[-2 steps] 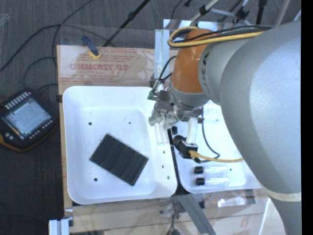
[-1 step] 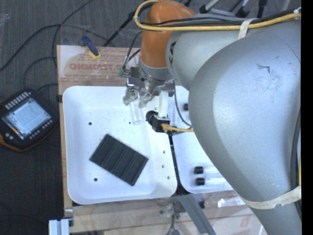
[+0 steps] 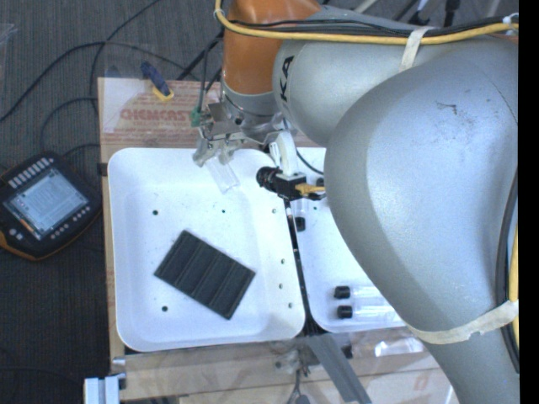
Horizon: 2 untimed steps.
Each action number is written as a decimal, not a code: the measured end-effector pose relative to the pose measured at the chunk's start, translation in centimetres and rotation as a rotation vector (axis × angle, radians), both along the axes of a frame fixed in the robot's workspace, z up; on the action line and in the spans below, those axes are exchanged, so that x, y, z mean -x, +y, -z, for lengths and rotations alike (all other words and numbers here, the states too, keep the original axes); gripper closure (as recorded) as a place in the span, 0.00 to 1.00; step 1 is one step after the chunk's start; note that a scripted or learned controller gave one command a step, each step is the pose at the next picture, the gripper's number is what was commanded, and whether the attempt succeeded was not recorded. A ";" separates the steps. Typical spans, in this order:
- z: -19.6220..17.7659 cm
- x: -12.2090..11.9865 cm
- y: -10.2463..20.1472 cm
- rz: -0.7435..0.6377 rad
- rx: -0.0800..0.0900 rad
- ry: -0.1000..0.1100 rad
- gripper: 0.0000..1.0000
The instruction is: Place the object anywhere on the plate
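Gripper (image 3: pixel 221 154): far edge of left bin (image 3: pixel 135 310); grip state unclear (maybe a clear tube (image 3: pixel 226 175))
Plate (image 3: pixel 205 273): dark ribbed slab, near centre
Risk: 1 early release, tube misses plate

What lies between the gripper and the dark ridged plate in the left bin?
In the camera view, only bare white bin floor lies between the gripper and the dark ridged plate.

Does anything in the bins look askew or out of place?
Only mildly: the ribbed black plate sits at a diagonal to the left bin. Two black-capped clear tubes lie side by side in the right bin.
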<state>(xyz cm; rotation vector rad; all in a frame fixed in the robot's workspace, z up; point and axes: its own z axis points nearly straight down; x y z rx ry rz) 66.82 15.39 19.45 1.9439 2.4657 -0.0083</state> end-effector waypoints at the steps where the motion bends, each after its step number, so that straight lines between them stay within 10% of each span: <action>1: 2.8 0.0 5.7 -0.503 -0.004 0.001 1.00; 2: -11.0 1.7 6.3 -0.773 -0.002 -0.001 1.00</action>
